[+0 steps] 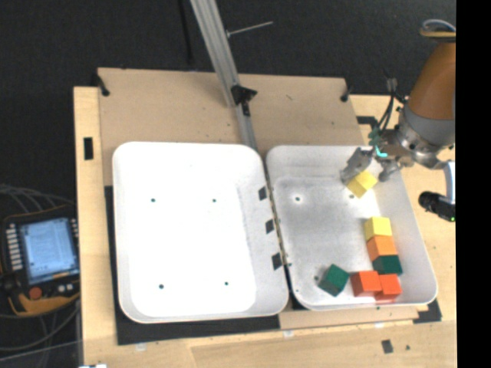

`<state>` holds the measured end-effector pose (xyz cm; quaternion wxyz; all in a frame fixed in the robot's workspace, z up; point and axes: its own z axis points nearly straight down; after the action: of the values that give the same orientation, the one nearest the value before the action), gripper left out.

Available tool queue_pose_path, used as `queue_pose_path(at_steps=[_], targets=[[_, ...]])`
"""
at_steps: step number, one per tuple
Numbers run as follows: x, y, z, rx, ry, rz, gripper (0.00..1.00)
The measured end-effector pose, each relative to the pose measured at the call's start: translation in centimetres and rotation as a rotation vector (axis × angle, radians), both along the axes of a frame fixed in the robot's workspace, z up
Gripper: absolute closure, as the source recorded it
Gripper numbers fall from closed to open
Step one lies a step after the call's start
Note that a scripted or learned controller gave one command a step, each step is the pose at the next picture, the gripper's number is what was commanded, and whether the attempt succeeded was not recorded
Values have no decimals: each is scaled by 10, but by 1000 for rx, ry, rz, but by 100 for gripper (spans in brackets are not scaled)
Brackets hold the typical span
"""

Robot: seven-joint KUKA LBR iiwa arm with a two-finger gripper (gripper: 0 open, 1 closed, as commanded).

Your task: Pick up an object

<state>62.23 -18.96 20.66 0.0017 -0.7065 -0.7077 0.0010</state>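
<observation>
1. Gripping a tilted yellow block, the gripper hangs over the right bin near its 1 o'clock corner.
2. Other blocks cluster around 5 o'clock.

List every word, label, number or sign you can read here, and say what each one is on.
No text can be read.
Handheld control pendant: its lit screen shows lines of content, too small and blurred to read.
Coloured blocks in the right bin: plain faces, no markings.
Left bin: dark dots, no lettering.
</observation>
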Motion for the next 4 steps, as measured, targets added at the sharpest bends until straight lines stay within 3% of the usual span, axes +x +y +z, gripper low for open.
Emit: queue_pose_path(at_steps=[1, 3, 4], targets=[[1, 0, 3, -3, -4, 2, 0], [-2, -6, -110, -4, -3, -4, 0], [-1, -7, -96, -5, -10, -5, 100]])
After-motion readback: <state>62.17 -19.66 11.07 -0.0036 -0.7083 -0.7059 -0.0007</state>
